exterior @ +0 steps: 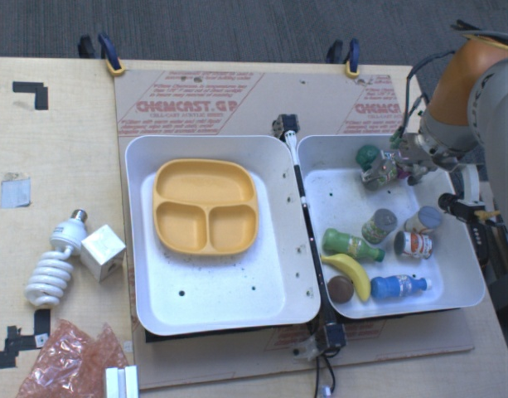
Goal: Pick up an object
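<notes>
Over the right bin [452, 293], near its far edge, the gripper [384, 171] hovers beside one dark green object [368, 155], while one banana [353, 274], one green bottle [351, 245] and one blue bottle [398, 287] lie toward its near edge; "CHEMCAST" marks the bench sheet [187, 106].

Two white bins [299, 222], one yellow tray [205, 204], two bottles [353, 245], one banana [354, 274], one bulb [55, 262].

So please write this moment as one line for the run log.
stage: reaching | gripper: low in right bin, far end, beside green object | grasp: cannot tell | left bin: yellow tray
</notes>
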Motion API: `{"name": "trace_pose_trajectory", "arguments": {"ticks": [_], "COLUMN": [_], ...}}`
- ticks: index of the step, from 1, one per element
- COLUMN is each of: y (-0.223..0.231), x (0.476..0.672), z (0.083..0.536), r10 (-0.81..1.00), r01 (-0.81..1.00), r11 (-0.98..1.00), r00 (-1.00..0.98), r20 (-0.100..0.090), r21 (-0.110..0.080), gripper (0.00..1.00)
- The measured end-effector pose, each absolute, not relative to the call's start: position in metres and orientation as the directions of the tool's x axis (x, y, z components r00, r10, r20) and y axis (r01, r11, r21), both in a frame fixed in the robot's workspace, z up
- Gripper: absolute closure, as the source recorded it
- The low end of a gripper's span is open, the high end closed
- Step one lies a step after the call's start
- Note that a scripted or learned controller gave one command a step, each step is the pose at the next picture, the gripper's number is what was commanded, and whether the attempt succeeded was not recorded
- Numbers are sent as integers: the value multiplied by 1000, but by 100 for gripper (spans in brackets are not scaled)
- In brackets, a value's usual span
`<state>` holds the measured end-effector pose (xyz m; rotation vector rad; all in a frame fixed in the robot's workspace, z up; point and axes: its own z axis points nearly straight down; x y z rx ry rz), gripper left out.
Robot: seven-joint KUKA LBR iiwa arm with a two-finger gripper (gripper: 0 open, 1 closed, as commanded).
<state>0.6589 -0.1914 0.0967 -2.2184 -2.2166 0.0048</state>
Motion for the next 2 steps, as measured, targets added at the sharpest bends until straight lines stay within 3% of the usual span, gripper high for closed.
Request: {"name": "trace_pose_trajectory", "arguments": {"ticks": [1, 2], "y": [-148, -181], "x": [603, 478], "z": [93, 92], "r10": [1000, 1000], "r01": [1000, 1000], "r11": [-1, -2], "r00": [1, 2], "r20": [0, 0], "r21": [0, 0], "gripper": [0, 0]}}
